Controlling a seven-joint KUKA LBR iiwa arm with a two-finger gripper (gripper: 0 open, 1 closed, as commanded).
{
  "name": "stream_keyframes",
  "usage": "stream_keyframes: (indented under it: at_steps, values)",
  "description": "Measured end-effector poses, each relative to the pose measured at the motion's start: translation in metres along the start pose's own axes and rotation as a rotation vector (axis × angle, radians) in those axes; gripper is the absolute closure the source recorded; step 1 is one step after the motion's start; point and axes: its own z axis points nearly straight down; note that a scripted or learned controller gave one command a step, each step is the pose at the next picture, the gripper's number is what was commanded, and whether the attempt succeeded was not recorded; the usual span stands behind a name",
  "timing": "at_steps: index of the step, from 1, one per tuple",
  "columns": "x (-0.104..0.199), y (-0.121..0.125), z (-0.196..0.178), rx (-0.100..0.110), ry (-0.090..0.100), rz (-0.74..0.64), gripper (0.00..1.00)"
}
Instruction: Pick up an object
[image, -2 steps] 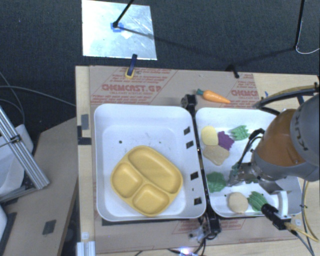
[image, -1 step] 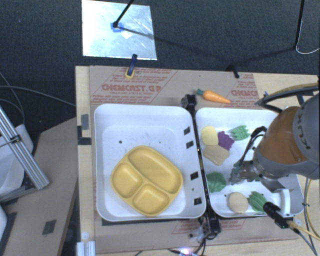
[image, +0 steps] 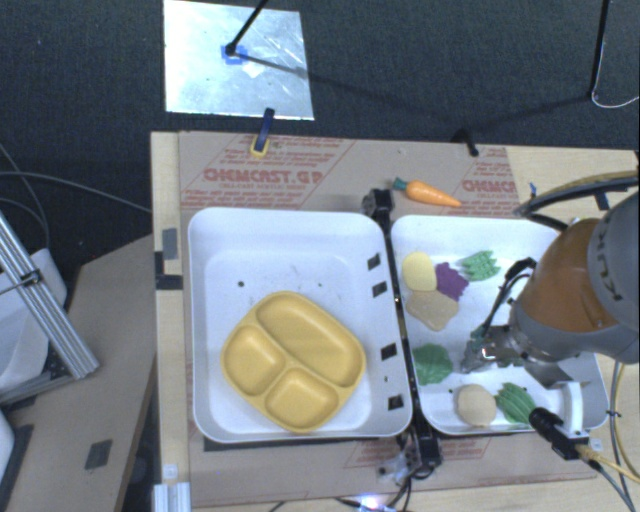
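Whether the jaws are apart or together cannot be told: the tip of the arm (image: 560, 290) is a dark, glinting cluster low in the right bin (image: 560, 232), too small and too crowded by cable to read. No object can be seen between them.

The nearest candidates lie on two sides of that tip. Just beside it, toward the divider between the bins, is a flat green leaf piece (image: 432, 362). Just below it in the view, toward the front wall, sits a round beige lump (image: 476, 404), with a second green piece (image: 516, 402) touching or almost touching its right side. Both the leaf and the lump are close, and neither looks to be directly under the tip.

The beige lump seems the better target. It is rounded with no clear long axis, so the wrist angle should matter little, and the needed shift is a short one toward the front of the bin. The leaf piece is flat and may slip under a closing grasp.

Farther off, toward the back of the same bin, are a tan flat piece (image: 432, 308), a yellow fruit (image: 420, 270), a purple bunch (image: 452, 280) and a green frilly piece (image: 480, 264). A carrot (image: 432, 193) lies outside on the desk (image: 300, 175), and a yellow divided tray (image: 292, 358) rests in the left bin (image: 290, 225).
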Motion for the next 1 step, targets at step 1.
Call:
stream_keyframes:
  at_steps: [1]
  values:
    - [-0.0010,0.0002,-0.0003,-0.001,0.000,-0.001,1.00]
